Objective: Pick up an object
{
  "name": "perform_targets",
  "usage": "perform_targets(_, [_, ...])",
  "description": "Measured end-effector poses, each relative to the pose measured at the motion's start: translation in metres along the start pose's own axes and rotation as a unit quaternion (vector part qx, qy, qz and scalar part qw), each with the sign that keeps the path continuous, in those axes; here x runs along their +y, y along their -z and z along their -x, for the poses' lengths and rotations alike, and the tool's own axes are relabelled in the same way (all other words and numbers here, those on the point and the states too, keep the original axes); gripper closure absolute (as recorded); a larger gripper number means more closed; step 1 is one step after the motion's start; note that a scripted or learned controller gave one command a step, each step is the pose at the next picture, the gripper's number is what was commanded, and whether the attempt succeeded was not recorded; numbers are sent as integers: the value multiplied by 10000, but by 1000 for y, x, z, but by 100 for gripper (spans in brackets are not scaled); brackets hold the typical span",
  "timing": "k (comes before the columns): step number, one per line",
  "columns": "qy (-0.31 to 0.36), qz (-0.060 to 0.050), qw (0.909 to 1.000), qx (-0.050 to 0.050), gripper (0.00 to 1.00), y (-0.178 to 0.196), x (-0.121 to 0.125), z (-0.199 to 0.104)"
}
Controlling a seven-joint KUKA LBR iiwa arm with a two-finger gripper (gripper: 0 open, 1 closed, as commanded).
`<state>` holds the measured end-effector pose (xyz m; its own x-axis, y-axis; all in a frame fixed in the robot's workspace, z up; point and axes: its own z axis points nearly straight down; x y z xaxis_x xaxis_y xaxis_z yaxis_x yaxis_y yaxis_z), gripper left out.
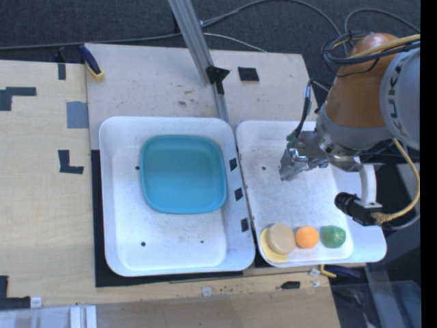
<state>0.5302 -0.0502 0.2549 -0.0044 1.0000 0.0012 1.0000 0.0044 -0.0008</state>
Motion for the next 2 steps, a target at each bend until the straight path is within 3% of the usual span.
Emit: perform_targets(2, [-5,-6,10000,-4,100,-27,28,-105])
